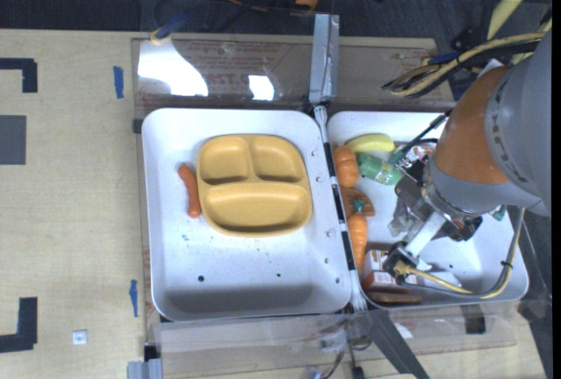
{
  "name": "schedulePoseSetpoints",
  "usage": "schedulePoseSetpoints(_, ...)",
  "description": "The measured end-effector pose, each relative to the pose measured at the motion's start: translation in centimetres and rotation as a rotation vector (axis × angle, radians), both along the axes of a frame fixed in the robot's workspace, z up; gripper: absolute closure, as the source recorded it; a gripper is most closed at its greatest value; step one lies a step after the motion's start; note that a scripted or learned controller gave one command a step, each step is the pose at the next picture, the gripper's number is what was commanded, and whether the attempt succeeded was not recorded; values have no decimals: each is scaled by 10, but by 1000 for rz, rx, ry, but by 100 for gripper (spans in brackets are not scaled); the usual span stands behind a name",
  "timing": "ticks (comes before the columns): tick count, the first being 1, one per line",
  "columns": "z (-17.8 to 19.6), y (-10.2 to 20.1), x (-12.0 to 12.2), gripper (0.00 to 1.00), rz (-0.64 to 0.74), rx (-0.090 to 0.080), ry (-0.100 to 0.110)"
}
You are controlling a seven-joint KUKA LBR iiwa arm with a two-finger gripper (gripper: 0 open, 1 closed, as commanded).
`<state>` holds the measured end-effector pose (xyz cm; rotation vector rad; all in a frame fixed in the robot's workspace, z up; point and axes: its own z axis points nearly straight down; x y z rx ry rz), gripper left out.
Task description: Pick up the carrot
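One carrot (358,233) in right bin (466,261)

The pale wooden bench (70,193) carries two shallow white bins touching side by side, the left bin (245,268) and the right bin (473,259), both set toward its right. On the bare wood further left are black corner marks (26,75), a grey square (10,140) and, near the left bin, short strips of blue tape (118,81).
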<state>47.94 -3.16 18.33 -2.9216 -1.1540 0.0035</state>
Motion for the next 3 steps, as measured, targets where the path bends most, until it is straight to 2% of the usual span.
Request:
schedulePoseSetpoints(1, 0, 23, 0, 100, -430, 0, 2)
schedulePoseSetpoints(2, 7, 31, 0, 100, -519, -1, 1)
schedulePoseSetpoints(3, 10, -12, -1, 100, -552, -1, 2)
